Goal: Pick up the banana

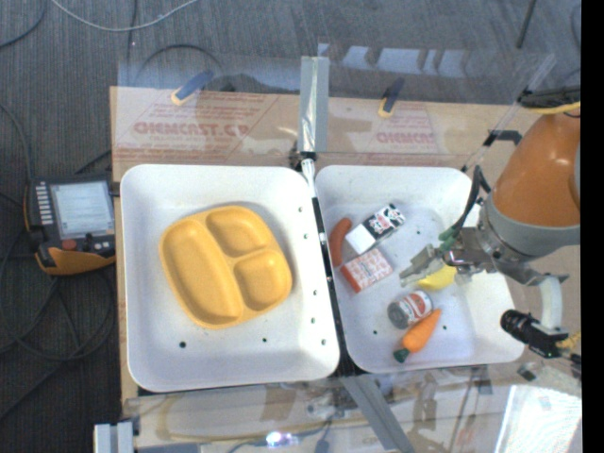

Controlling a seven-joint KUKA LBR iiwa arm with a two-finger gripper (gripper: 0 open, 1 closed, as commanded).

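Note:
The banana (pixel 437 278) is a small yellow shape lying in the right bin (pixel 415 182), near its right side. Part of it is covered by my gripper (pixel 436 260), which hangs directly over it and reaches in from the right below the arm's orange band (pixel 538 182). The view does not show whether the gripper touches the banana or holds it.
In the right bin also lie a red sausage (pixel 338 241), a white block (pixel 361 241), a black-and-white carton (pixel 385 220), a red packet (pixel 366 269), a small can (pixel 411 309) and a carrot (pixel 420 333). The left bin (pixel 151 347) holds a yellow divided tray (pixel 226 264).

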